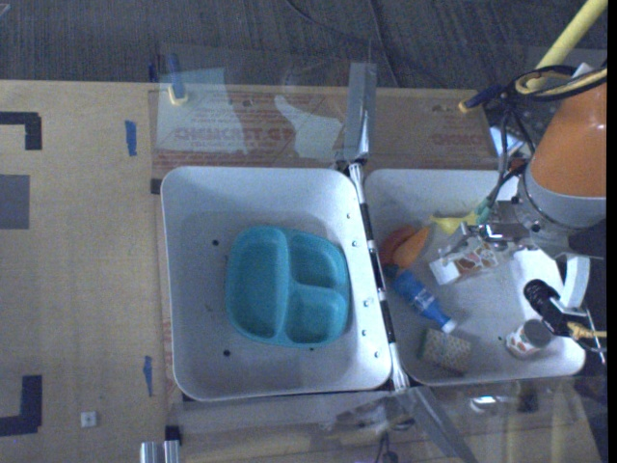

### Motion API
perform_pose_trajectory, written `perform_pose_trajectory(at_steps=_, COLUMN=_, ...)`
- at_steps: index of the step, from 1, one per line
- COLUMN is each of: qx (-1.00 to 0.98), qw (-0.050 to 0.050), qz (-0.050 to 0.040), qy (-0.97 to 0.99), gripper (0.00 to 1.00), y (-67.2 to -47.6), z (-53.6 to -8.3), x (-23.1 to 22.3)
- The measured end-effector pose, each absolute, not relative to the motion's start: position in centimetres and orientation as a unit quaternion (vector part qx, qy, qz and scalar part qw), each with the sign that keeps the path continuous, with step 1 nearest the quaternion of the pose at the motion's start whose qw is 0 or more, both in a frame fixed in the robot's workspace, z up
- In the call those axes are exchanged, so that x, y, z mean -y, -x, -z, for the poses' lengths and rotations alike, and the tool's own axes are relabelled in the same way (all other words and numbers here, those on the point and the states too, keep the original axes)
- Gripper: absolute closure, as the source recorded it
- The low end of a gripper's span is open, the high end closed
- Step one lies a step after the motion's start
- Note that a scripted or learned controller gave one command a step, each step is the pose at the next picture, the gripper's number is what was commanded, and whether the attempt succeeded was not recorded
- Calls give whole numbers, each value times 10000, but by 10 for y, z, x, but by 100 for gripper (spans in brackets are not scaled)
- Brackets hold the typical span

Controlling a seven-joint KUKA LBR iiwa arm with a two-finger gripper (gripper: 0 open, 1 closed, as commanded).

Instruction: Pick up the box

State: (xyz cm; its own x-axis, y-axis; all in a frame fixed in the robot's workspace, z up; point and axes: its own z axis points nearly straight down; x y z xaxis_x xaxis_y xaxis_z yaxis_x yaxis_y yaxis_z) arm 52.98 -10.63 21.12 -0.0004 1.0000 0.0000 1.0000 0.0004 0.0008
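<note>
Two white bins side by side. Left bin (pixel 193 201) holds a teal divided tray (pixel 287 285), well clear of the work. Right bin (pixel 405 196) is cluttered: the box (pixel 465 258), small and white with printed faces, lies tilted at centre right of the frame, with an orange ball (pixel 409 246), a blue bottle (pixel 421 299) and a speckled sponge (pixel 444 350) nearby. Arm (pixel 569 162) hangs over the box from the right, likely lining up a grasp. Gripper (pixel 494 228) sits just above the box; cannot tell whether it grasps anything.
</note>
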Motion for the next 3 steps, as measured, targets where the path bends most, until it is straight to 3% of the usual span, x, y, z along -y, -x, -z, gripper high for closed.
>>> perform_pose_trajectory(at_steps=1, qx=-6521, qw=67, qz=-62, qy=-7581, gripper=0, y=-619, z=-100, x=93)
perform_pose_trajectory(at_steps=2, qx=-7092, qw=6, qz=-1, qy=-7050, gripper=0, y=-667, z=-109, x=91)
perform_pose_trajectory(at_steps=3, qx=-7459, qw=4, qz=-5, qy=-6661, gripper=0, y=-664, z=-87, x=90)
